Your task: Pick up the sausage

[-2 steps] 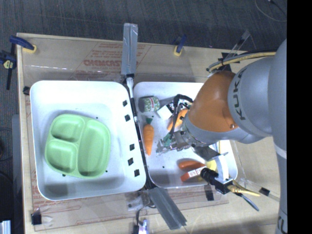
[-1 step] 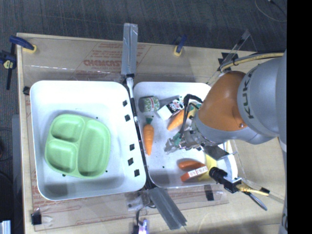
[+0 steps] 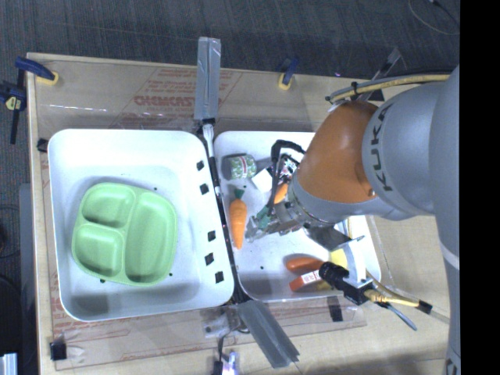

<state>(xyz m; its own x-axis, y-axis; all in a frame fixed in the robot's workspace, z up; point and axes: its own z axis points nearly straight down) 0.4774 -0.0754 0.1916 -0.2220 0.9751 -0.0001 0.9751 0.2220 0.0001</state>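
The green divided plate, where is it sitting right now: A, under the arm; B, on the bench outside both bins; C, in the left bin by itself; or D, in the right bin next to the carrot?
C: the green divided plate lies in the left bin with nothing else in it, while the carrot and the sausage lie in the right bin.
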